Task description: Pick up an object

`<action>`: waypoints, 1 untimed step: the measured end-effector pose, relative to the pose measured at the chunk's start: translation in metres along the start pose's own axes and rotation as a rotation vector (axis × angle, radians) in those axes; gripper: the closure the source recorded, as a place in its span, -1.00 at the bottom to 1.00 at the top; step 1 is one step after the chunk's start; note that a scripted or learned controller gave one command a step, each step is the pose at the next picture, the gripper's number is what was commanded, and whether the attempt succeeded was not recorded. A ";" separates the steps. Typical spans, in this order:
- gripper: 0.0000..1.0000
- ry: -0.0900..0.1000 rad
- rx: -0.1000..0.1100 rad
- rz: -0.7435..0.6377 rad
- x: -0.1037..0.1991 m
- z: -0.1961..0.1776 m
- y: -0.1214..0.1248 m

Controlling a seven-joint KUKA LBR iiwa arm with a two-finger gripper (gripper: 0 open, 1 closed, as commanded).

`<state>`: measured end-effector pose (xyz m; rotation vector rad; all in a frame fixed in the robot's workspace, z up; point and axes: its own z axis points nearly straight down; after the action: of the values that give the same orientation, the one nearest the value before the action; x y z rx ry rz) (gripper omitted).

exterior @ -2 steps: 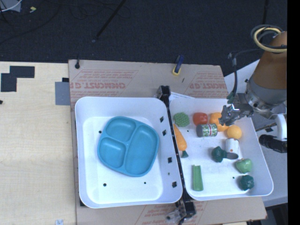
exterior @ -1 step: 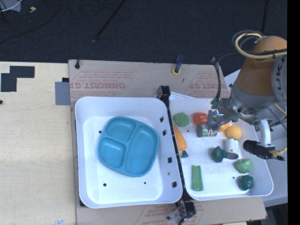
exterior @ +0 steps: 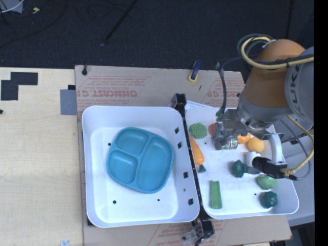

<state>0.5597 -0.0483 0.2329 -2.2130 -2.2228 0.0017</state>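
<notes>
My gripper (exterior: 223,136) hangs low over the upper middle of the right bin (exterior: 241,209), under the grey arm with its orange band. Directly beneath it lies a small silver and green can-like thing (exterior: 230,144), touching or nearly touching the gripper. A green bumpy ball (exterior: 198,130) sits just left of the gripper, and an orange carrot (exterior: 197,151) lies by the bin's left wall. A yellow-orange fruit (exterior: 255,145) rests to the gripper's right. A dark teal piece (exterior: 237,168) sits below it.
A green stick (exterior: 215,194), a lime-green piece (exterior: 266,181) and a dark green lump (exterior: 268,199) lie in the right bin's front part. A black part with cables (exterior: 266,165) reaches over its right side. The left bin (exterior: 97,199) holds a blue divided plate (exterior: 140,159).
</notes>
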 end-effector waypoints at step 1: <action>1.00 -0.002 0.002 0.008 0.004 0.011 -0.018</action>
<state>0.5415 -0.0447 0.2217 -2.2214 -2.2145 0.0061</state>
